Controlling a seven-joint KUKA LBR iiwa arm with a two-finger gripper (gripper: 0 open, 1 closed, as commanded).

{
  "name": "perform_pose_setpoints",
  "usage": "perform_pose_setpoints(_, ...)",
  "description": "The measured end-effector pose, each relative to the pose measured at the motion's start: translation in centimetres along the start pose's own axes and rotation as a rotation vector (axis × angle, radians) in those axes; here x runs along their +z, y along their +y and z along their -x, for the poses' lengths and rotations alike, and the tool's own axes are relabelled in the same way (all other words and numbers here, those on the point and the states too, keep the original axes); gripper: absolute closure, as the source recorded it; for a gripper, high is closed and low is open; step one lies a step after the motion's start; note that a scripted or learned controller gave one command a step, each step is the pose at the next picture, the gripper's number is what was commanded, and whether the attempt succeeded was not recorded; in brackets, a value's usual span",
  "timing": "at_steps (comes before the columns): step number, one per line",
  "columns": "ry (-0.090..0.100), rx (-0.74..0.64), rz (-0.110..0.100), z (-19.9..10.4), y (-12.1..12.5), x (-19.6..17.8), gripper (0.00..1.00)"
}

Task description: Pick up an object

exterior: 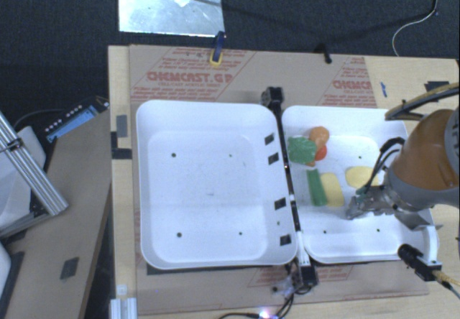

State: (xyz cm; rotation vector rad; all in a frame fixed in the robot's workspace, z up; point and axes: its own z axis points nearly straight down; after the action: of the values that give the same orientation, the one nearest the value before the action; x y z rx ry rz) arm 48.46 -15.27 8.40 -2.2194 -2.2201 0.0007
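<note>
Tool sat low in right bin, lower right of frame, beside yellow block and green bar.

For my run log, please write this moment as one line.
arm: over right white bin | gripper: low, beside yellow block | also: green stick, green and orange pieces | lifted: nothing seen

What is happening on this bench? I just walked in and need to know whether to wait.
A robot arm reaches into the right bin, its gripper low beside a yellow block and green stick. Nothing is visibly held. More toy food sits nearby: a green piece, orange ball.
</note>
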Motion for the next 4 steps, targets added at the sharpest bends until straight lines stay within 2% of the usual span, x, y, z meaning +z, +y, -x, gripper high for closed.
perform_pose_setpoints(1,-0.005,-0.004,0.009,1.9,5.4,-2.9,1.0)
perform_pose_setpoints(2,0.001,-0.001,-0.001,-0.7,0.7,0.1,1.0)
perform_pose_setpoints(3,-0.008,-0.006,0.023,1.0,3.8,-38.8,1.0)
perform_pose_setpoints(4,-0.006,-0.008,0.013,1.0,13.7,-41.3,1.0)
